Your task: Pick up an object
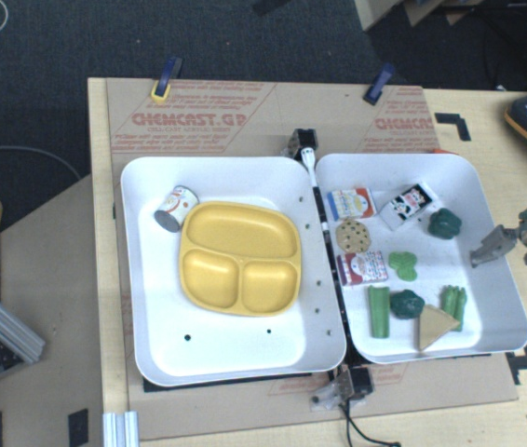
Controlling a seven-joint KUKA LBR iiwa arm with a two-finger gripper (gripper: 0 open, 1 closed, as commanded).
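Rightward, jaws (508, 247) over right bin (487, 194) edge

Two shallow white bins sit side by side on the bench (245, 119). The left bin (142, 277) holds a yellow divided plate (240, 256) with a small toppled cup (175, 208) touching its upper left corner. The right bin (487, 203) holds small toy foods: a cookie (353, 236), a green cucumber piece (378, 311), a tan wedge (436, 327) and a small milk carton (407, 205). The end effector (506, 242) hangs at the right bin's right edge, nothing between its fingers.
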